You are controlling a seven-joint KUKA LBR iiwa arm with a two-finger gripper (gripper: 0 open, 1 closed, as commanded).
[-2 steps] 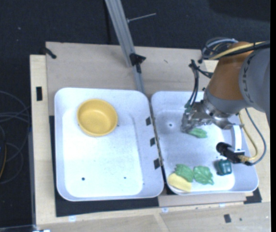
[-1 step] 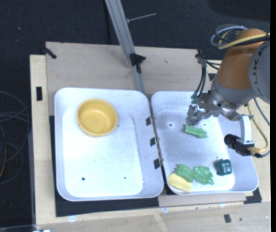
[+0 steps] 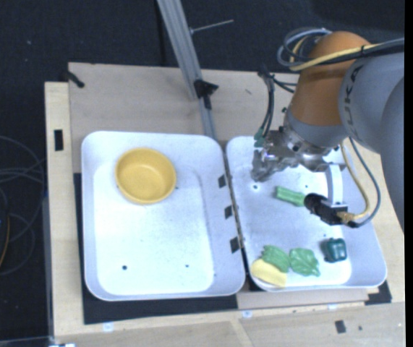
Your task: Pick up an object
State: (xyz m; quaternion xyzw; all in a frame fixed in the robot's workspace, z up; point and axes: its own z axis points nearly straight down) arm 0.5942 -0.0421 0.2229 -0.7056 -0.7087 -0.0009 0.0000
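Camera view, nearest things first: at the front of the right bin (image 3: 282,227) a yellow lump (image 3: 265,272) touches a green leafy piece (image 3: 274,256). A second green piece (image 3: 304,262) lies just beside it, with a dark teal block (image 3: 333,249) near. Farther back a small green stick (image 3: 288,195) lies loose mid-bin. Just beyond it, the gripper (image 3: 262,166) hangs over the bin's far left corner; open or closed, I cannot tell. The left bin (image 3: 155,241) holds a yellow bowl (image 3: 146,175) toward its far side.

Far edge of right bin (image 3: 286,228) behind gripper (image 3: 261,170)
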